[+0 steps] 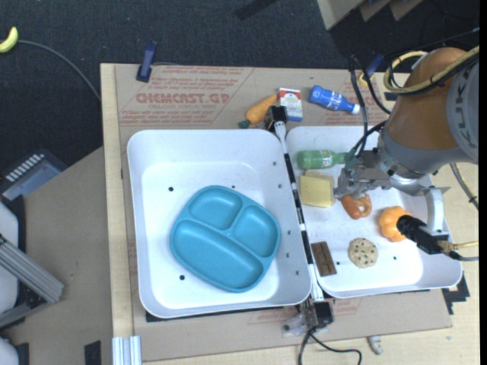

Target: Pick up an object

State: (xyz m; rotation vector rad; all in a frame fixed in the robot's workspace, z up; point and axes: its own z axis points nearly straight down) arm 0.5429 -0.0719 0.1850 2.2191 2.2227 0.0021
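Gripper (356, 192), grip state can't tell, over pretzel (356, 206); cheese (317, 189) at 9 o'clock could get bumped.

Pretty even overhead light, nothing dim. The two shallow white plastic bins (152, 166) come out bright, nearly washed out, with soft shadows along their inner walls. The dark carpeted floor (68, 21) at upper left stays murky. Overall a bit soft, maybe low resolution.
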